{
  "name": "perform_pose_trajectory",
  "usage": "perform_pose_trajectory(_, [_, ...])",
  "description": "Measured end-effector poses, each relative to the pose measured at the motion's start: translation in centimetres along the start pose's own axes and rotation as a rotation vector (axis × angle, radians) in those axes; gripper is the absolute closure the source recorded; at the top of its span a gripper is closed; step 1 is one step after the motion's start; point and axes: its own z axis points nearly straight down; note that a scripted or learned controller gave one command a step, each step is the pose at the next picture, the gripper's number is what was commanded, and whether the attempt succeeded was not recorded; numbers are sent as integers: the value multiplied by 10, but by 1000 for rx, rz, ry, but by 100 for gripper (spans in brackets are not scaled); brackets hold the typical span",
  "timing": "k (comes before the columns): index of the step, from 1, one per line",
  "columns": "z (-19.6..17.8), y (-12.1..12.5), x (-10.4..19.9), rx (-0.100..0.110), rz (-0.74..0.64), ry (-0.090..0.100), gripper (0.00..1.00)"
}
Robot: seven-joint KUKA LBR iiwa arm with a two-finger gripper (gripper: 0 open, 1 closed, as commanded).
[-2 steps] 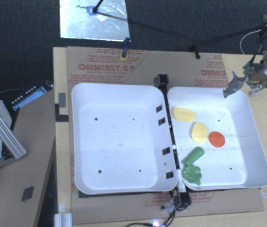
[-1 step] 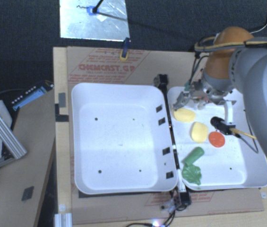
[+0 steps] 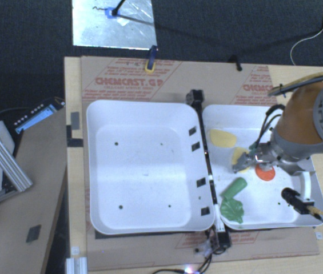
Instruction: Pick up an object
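1. The fingers (image 3: 242, 162) hang low inside the right bin (image 3: 247, 114), at the end of the arm (image 3: 301, 124). They are probably down here because every loose thing lies in this bin. The grey metal blurs together, so I cannot tell whether they are spread or pressed together.
2. A small yellow piece (image 3: 239, 152) sits just up and left of the fingers, touching or nearly so. It looks like the likeliest thing to pick, but nothing shows between the fingers, so I judge it is not yet held.
3. An orange disc (image 3: 266, 174) lies just to their right, flat on the bin floor.
4. A larger flat yellow piece (image 3: 222, 137) rests further up and left, near the bin wall. A green thing (image 3: 233, 200) lies below the fingers.
5. Counted: two bins on the desk (image 3: 121, 79), two yellow pieces and one orange disc. The green may be one thing or two; I cannot tell. The left bin (image 3: 144, 164) stands well to the fingers' left.
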Motion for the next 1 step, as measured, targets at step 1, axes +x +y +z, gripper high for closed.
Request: perform_pose_trajectory(1, [-13,7,3,-12,-8,-2,100])
